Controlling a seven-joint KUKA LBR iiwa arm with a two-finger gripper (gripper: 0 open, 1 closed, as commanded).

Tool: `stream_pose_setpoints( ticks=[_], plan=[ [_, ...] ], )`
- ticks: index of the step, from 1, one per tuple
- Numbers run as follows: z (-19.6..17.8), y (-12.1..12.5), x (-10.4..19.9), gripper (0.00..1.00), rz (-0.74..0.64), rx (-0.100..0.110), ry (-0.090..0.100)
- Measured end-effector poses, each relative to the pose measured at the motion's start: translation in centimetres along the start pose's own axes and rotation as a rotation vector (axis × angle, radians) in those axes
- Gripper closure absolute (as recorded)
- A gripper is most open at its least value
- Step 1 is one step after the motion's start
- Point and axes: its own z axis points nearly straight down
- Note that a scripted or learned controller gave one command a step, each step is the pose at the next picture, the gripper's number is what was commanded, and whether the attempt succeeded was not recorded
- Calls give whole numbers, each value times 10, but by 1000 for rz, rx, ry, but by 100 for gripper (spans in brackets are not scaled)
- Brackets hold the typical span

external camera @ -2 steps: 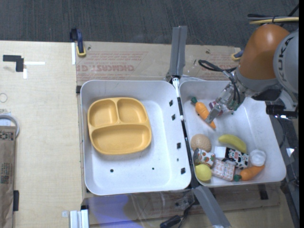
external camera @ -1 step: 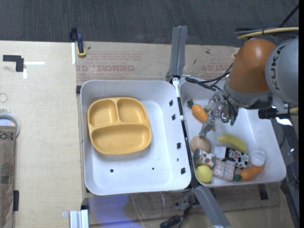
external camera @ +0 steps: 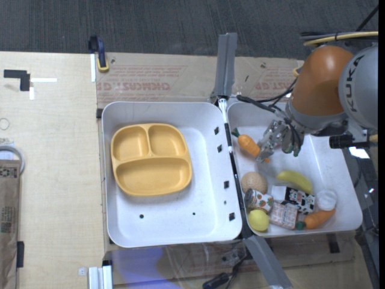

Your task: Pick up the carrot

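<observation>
Seemingly the reach is the step in hand: the gripper (external camera: 269, 151) hangs low in the right bin (external camera: 349, 179) with its tips just beside the carrot (external camera: 248, 145), which lies to their left against the bin's left wall, green end pointing up and away. Whether the jaws are spread or pressed together I cannot tell, since metal and wiring crowd the tips, and nothing orange shows between them, so the carrot does not look held. Below the jaws lie a banana (external camera: 293, 180), a brown ball (external camera: 254, 182), a lemon (external camera: 258, 220) and some small cartons, all apart from the tips; a second orange piece (external camera: 319, 217) lies well below them, near the bin's lower right corner. The yellow plate (external camera: 151, 159) sits well to the left, in the other bin. By my judgement the next move calls for a small shift left so the tips straddle the carrot's body across its narrow width, then a close and a straight lift. The wall close behind the carrot leaves little room for the far finger, so a miss or a push looks likely.
</observation>
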Motion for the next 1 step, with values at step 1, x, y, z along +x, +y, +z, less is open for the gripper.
stream_pose_setpoints(
  ticks=[1],
  plan=[
    [-137, 38, -29, 100, -71, 2, 1]
  ],
)
